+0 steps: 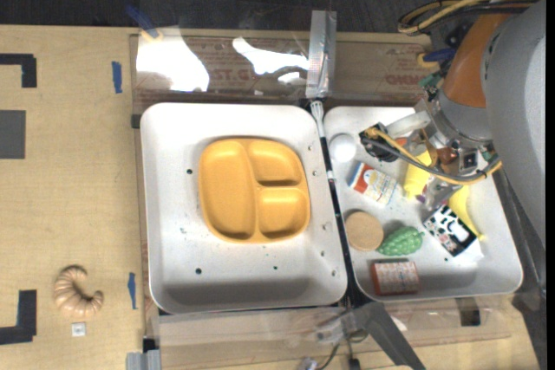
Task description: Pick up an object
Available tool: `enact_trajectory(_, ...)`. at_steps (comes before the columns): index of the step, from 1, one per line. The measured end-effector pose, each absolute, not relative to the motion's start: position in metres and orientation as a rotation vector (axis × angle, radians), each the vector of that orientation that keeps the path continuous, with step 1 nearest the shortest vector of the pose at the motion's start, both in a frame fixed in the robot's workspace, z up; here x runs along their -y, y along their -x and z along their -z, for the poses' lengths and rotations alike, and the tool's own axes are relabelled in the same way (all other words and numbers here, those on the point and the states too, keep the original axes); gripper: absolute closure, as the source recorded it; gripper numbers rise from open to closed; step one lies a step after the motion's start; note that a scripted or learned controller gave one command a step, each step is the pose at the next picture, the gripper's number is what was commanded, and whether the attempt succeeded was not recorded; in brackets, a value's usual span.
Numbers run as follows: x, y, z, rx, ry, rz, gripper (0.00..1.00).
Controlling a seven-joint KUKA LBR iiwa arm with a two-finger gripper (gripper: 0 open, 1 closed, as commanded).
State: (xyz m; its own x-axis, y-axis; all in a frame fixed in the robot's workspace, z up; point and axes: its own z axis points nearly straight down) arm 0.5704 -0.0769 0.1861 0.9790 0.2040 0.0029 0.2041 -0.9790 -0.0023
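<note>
Landmark: yellow three-compartment plastic plate [253, 188], sitting flat and alone in the middle of the left shallow white bin [165, 212], clear floor on every side.
Arm: grey arm with orange band [473, 74], reaching in from the right of the plate and hanging over the upper part of the right shallow white bin [503, 273].
Gripper [431, 166]: low among the clutter, right of the plate; cannot tell from above whether spread or closed, nothing seen gripped.
Pick candidates: all right of the plate, crowded together, probably tipped in loose: small white carton with red and blue print [373, 183], round tan disc [363, 230], bumpy green lump [400, 241], red rectangular packet [395, 275], yellow piece [414, 182] beneath the wrist, black-and-white patterned card [449, 227].
Likely target: judged to be the yellow piece or the card, lying nearest the gripper.
Edges: bin divider just right of the plate; carton and disc near it, tight for a side approach.
Open room: bare white floor at the right bin's lower right corner.
Off the bins: tan curled object [78, 290] on the bench, far left of the plate, out of play.
</note>
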Motion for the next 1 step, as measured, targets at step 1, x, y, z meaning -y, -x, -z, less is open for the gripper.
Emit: enact_trajectory(1, 0.0784, -0.5689, -0.1840, 0.319, 3.124, -0.004, 0.00)
